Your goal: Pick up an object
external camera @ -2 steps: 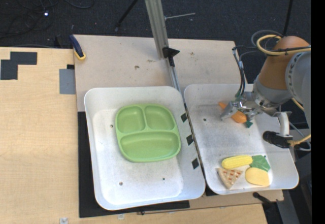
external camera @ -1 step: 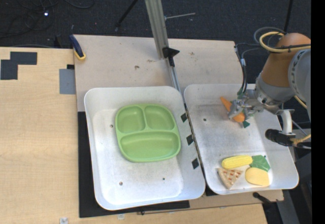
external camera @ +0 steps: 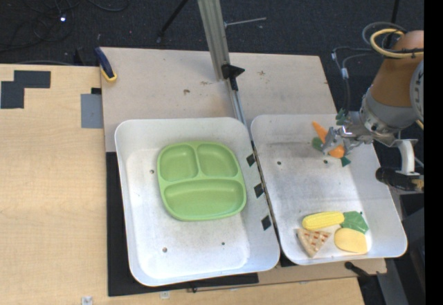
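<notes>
Left bin (external camera: pixel 138 241) holds a green three-compartment plate (external camera: pixel 201 180) lying flat near its centre; right bin (external camera: pixel 277 227) holds, at its near right corner, a corn cob (external camera: pixel 322 220), a pizza slice (external camera: pixel 313 241), a yellow lemon-like piece (external camera: pixel 351 241) and a green leafy piece (external camera: pixel 356 220), all clustered and touching or nearly so. The gripper (external camera: pixel 335 142) sits over the right bin's far right area, with an orange carrot-like toy (external camera: pixel 325 138) at its tip; whether the fingers are apart or closed on it cannot be told. Behind the bins an aluminium post (external camera: pixel 213 30) rises from the bench (external camera: pixel 166 82), with a blue-and-yellow tool (external camera: pixel 106 64) at the bench's far left corner.
</notes>
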`<action>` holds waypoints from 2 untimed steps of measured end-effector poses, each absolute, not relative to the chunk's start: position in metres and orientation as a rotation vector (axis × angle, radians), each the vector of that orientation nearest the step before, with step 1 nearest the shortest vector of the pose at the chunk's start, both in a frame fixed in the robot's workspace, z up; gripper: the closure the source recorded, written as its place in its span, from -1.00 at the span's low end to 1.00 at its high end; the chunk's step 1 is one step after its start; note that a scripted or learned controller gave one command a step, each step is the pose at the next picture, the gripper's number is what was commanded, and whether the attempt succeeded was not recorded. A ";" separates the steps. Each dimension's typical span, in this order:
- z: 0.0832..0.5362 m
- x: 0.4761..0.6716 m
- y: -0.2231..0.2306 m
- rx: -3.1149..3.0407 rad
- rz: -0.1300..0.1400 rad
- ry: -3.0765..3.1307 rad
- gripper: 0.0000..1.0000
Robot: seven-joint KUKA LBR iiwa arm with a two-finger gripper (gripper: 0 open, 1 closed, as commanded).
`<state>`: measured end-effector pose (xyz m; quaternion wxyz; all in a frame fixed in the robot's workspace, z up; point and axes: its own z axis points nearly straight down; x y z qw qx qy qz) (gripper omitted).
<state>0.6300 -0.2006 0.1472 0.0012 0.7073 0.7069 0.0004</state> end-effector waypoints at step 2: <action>0.241 0.637 -0.209 2.219 0.001 2.220 1.00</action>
